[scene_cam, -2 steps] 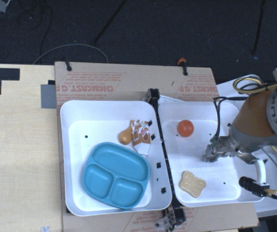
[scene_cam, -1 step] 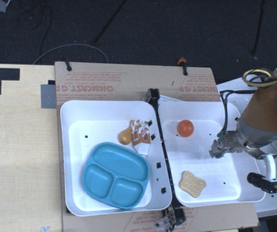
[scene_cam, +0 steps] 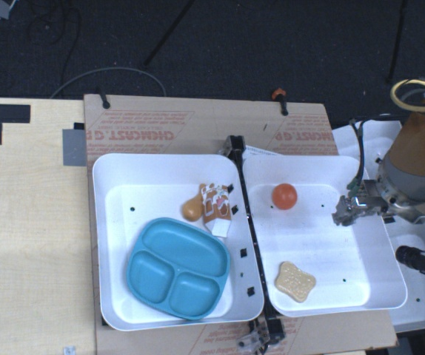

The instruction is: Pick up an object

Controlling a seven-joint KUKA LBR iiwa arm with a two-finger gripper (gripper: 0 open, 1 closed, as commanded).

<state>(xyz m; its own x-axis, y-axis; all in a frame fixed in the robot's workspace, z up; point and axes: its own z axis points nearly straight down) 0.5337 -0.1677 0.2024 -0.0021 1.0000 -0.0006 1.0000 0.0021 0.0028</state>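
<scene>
Two shallow white bins sit side by side on a cardboard sheet laid over the pale wooden surface. The left bin holds a blue three-compartment plate in its lower half. Just above the plate's upper right rim lies a small cluster of things near the divider: a rounded orange-brown piece and, touching it on the right, a brown-and-white patterned item whose nature is hard to make out; a white scrap shows below it.

The right bin holds a small red-orange ball in its upper left part and a tan, cracker-like biscuit near its lower left corner, well apart from each other.

The arm enters at the right edge of the frame and is largely cut off there; only its lower grey body and orange section show. The end effector hangs over the upper right part of the right bin, near the bin's right wall and well apart from the ball and the biscuit. It appears as a small, dark, blurred cluster of metal, so whether it is spread or pressed together cannot be told. Nothing is seen in it.

Cables cross the dark floor in the upper part of the frame, too dim to follow.
</scene>
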